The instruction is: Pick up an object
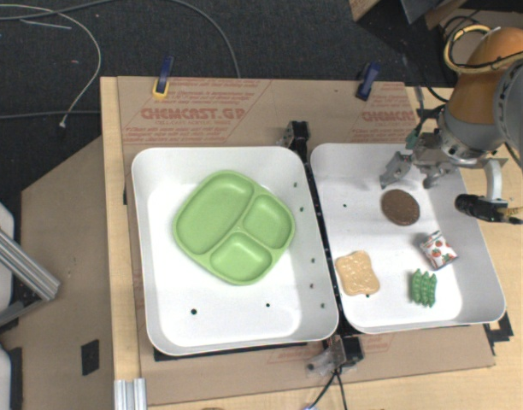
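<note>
Tan cracker [357, 273] and green block [423, 287] lie low in the right bin [475, 310]. Fingers [396, 171] hang spread and empty above a brown disc [401, 206].

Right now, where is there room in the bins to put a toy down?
In the left bin, bare floor runs along the front and left, around the green plate. In the right bin, the back left corner is bare. Its right half is crowded: brown disc, small carton, green piece, cracker.
</note>
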You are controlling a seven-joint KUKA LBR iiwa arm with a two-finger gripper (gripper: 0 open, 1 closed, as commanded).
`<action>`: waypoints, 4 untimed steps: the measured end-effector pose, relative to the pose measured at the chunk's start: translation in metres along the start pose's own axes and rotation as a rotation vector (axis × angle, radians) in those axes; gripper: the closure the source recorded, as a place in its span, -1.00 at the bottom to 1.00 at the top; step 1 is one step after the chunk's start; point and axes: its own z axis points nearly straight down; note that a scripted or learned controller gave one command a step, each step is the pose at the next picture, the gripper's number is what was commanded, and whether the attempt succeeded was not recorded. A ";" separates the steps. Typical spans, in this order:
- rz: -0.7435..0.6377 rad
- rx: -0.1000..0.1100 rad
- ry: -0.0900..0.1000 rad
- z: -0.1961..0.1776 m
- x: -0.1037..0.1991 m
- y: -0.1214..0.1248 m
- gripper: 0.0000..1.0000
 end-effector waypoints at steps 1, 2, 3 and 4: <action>-0.002 -0.002 -0.001 0.029 0.001 0.000 -1.00; -0.003 -0.008 -0.002 0.015 0.001 0.002 1.00; -0.002 -0.011 -0.003 -0.029 0.005 0.005 1.00; 0.000 -0.013 -0.004 -0.086 -0.001 -0.003 1.00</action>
